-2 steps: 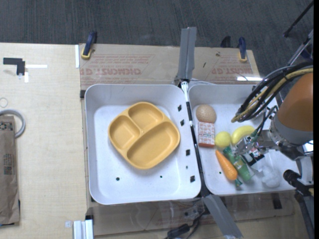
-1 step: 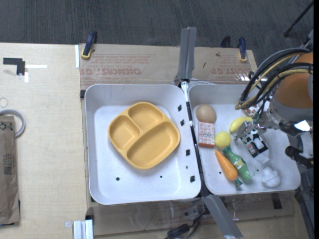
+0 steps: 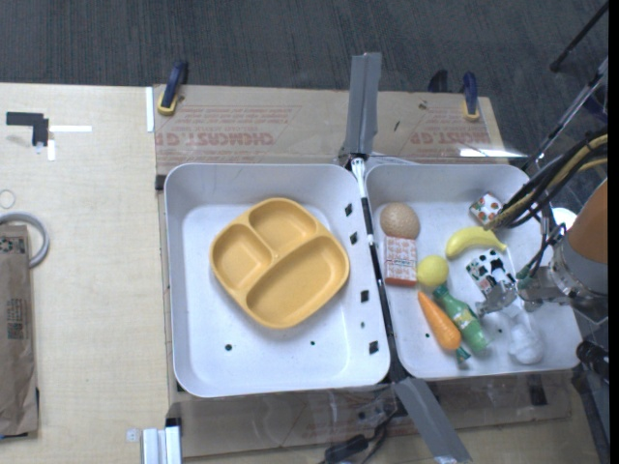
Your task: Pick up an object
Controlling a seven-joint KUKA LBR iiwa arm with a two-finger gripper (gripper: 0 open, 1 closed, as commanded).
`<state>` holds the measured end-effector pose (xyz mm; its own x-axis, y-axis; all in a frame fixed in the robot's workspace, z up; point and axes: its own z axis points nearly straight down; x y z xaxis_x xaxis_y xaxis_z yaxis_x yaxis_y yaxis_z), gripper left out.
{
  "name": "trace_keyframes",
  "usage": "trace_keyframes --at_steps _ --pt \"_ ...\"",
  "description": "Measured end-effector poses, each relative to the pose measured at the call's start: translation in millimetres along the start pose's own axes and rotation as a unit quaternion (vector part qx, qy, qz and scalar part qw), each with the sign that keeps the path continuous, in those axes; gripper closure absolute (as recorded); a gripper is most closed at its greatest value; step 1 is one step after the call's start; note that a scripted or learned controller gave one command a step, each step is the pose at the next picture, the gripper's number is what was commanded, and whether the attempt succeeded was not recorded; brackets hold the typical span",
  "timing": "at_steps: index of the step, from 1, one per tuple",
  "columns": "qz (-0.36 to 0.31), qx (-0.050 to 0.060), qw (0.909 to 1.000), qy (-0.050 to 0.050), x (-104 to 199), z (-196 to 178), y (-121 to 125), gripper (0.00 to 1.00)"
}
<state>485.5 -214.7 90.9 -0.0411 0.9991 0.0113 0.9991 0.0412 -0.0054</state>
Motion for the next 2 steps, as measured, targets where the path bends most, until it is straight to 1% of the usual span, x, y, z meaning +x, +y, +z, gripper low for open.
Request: trace_keyframes --at_steps 1,2 --pt "-0.004 -0.002 1.0 -0.001 -1.2 -0.6 59.2 0.0" --pt "-0.015 -0.003 0.9999 -0.007 39.2 -93.3 84.6 0.0"
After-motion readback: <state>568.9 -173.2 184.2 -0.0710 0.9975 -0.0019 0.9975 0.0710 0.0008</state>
